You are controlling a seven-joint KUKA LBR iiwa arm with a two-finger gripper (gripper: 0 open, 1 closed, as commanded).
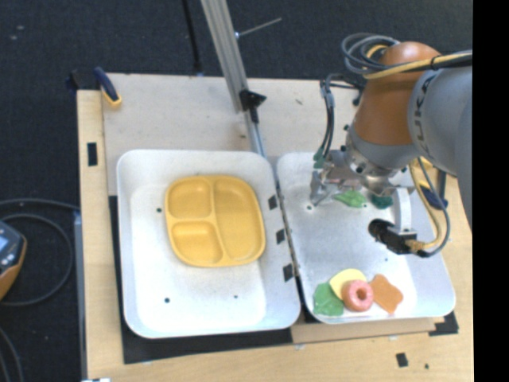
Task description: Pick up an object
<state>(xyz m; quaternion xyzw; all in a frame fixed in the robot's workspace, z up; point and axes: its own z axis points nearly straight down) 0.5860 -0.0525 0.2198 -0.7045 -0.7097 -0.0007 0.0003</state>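
My gripper (340, 186) hangs over the far part of the right bin (342, 245), under the orange band of the arm. A small green object (348, 200) lies right at the gripper's lower edge, partly hidden by it; I cannot tell whether it is held. At the bin's near edge sit a green piece (325, 300), a yellow piece (347, 279), a pink ring-shaped toy (359, 296) and an orange piece (387, 293), packed close together.
The left bin (143, 293) holds a yellow divided plate (215, 219). A metal pole (227, 46) rises behind the bins. Black cables and a connector (391, 235) hang off the arm over the right bin's right side.
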